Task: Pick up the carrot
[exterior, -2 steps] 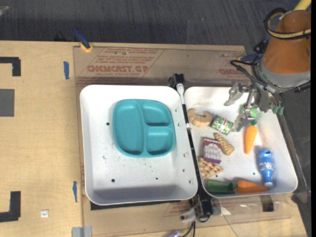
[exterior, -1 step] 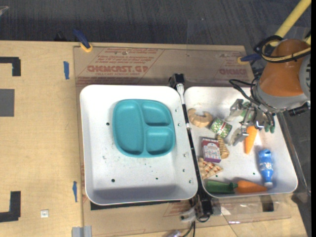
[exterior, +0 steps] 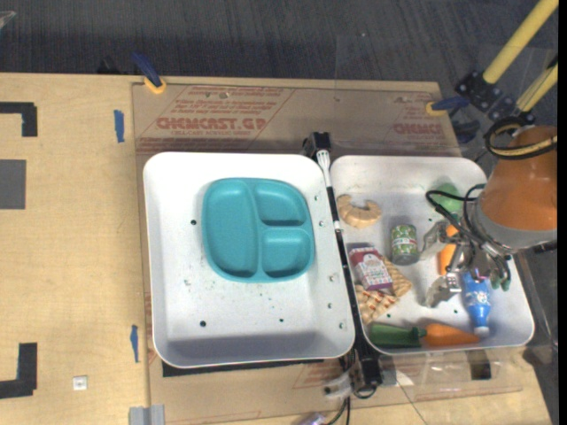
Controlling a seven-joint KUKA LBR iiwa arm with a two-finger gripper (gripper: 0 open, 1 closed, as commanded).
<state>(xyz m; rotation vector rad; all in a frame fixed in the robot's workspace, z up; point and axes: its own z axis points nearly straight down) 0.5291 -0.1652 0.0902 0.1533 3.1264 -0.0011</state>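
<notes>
Carrot (exterior: 448, 333) lies along right bin (exterior: 523, 326) front wall, tip touching a green vegetable (exterior: 394, 333). End effector (exterior: 458, 268) hangs above and just behind it, beside the blue bottle (exterior: 477, 301); can't tell its opening.

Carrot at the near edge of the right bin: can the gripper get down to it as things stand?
Probably yes. The carrot lies uncovered along the right bin's near wall, and the gripper hangs just above it. The blue bottle close beside it and the wall could crowd the fingers.
</notes>
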